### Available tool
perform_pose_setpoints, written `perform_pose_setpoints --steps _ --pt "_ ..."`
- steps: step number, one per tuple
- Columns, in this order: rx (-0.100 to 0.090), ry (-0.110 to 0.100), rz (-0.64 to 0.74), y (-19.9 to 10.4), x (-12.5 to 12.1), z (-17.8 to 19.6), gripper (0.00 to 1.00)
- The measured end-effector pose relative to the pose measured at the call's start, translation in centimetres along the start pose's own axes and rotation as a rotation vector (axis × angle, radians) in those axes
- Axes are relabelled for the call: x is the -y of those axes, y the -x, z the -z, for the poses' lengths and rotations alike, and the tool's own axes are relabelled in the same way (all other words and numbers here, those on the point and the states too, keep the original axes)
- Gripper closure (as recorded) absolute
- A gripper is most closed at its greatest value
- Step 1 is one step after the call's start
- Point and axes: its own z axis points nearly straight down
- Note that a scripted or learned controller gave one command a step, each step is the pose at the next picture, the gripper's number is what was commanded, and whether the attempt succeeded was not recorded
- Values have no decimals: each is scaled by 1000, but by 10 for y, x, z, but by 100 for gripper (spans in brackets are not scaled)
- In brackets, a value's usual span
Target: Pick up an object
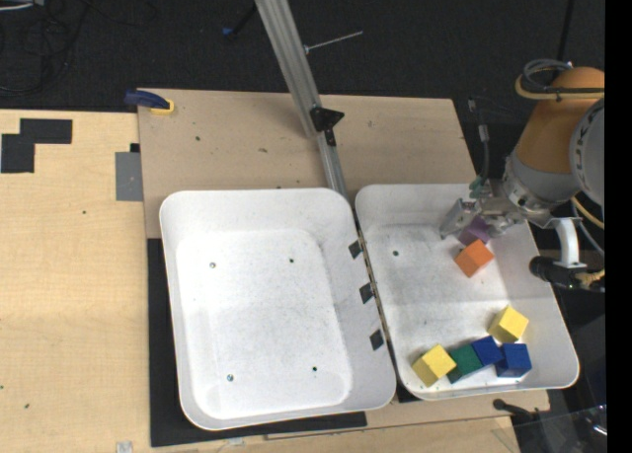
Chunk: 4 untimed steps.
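The bench (247, 140) carries two shallow white bins side by side, and the jaws work over the right bin (415, 283), near its far right corner; the left bin (257, 303) lies well off to the left of the jaws, past the hinge-like black clips between the two. The grey arm (553, 145) with its orange band comes in from the right and ends in the gripper (481, 216), whose jaws point down and to the left into the bin. They look spread, one metal finger splayed out to the left and the other nearer the wrist, though the view is small and cluttered here, so how wide they stand is only roughly judged. A purple block (476, 229) sits right at the jaws, seemingly between or just beneath the fingertips; whether it is truly pinched or merely touched cannot be told. An orange block (475, 258) lies just below the jaws, close beside the purple one and apparently touching it. Well apart from the jaws, toward the near edge of the same bin, lies a cluster: a yellow block (512, 324), two blue blocks (502, 354), a green block (465, 360) and another yellow block (434, 364).
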Motion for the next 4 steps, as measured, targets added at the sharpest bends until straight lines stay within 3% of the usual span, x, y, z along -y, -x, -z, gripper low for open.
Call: perform_pose_setpoints --steps 1,3,4 --pt "0 4 1 0 -1 13 100" --pt "-3 1 1 -5 1 118 100" --pt "-7 -7 2 -61 7 111 100"
